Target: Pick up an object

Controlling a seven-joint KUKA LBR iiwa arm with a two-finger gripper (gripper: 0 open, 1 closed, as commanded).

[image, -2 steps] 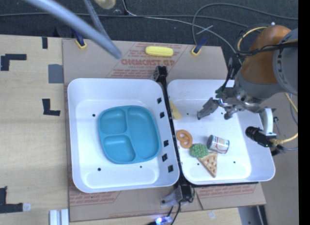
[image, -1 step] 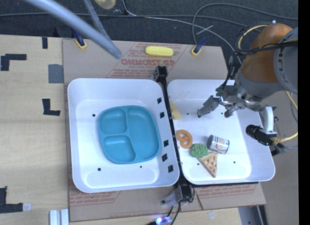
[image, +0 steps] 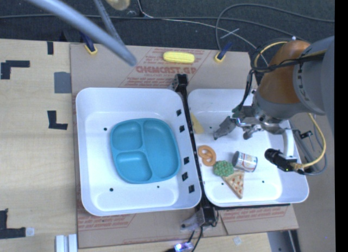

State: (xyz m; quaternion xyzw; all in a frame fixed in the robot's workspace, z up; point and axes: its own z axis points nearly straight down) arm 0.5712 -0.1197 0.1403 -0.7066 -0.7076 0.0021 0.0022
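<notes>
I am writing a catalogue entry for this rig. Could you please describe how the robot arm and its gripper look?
The arm is grey and rounded, with a wide orange band above the wrist. Thin yellow and dark cables loop around the band and down the arm's side. The gripper is dull grey metal with two slim fingers, and a small black part sticks out below the wrist.

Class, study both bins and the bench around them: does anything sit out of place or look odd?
One thing stands out: a yellow corn cob lies on the cardboard behind the bins, outside both. The pretzel, broccoli, pizza slice and can sit inside the right bin; the blue divided plate lies flat in the left bin.
</notes>
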